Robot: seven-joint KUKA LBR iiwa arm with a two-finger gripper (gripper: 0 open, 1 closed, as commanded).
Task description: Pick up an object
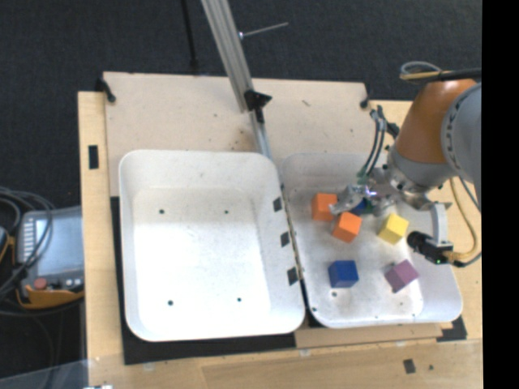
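Several small blocks lie in the right bin (pixel 438 306). An orange block (pixel 324 206) sits near the bin's upper left, and a second orange block (pixel 347 226) lies just below and right of it. A yellow block (pixel 393 228) is to the right, a blue block (pixel 343 273) lower down, and a purple block (pixel 401 275) at the lower right. My gripper (pixel 359 199) hangs low over the bin between the two orange blocks and the yellow one, close above the second orange block. A bit of something blue shows under the gripper.
The left bin (pixel 203 241) lies beside the right one, their rims meeting at the middle. A slanted aluminium post (pixel 231 47) rises from the bench behind the bins. The arm's orange band (pixel 430 124) stands over the right bin's far right side.
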